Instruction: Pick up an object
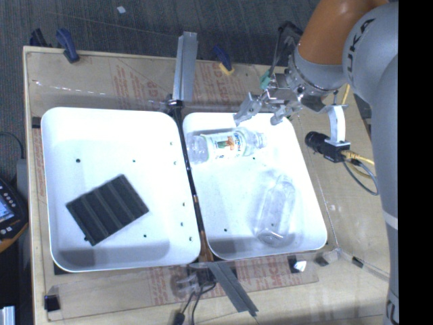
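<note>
While grey arm with orange band point(352, 26) reaches in from right, you see two-finger gripper point(260, 112) hanging over far rim of right white bin point(308, 202), fingers spread apart, nothing between them. Just below gripper: clear plastic bottle with orange-and-white label point(226, 144), lying on its side, close under fingertips, apart from them. Further below gripper, toward near edge: clear plastic cup point(274, 208), lying on its side. Far to gripper's lower left, in left white bin point(51, 181): dark ribbed rectangular slab point(107, 208), flat, skewed.
</note>
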`<action>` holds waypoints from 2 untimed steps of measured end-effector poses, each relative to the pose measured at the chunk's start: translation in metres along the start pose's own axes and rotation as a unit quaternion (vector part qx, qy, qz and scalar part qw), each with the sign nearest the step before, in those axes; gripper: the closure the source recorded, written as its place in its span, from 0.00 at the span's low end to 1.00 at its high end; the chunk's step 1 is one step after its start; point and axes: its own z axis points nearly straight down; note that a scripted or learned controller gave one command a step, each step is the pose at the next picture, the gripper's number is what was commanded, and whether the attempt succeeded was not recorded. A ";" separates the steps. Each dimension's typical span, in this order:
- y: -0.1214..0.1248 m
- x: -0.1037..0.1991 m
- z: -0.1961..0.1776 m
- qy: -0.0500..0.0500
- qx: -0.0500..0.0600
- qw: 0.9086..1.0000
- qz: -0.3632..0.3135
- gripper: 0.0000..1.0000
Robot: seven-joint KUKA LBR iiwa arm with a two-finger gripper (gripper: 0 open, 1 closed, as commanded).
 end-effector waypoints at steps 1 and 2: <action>0.033 -0.046 0.089 0.000 0.001 1.000 -0.019 0.00; 0.039 -0.060 0.141 -0.003 -0.012 0.997 -0.078 0.00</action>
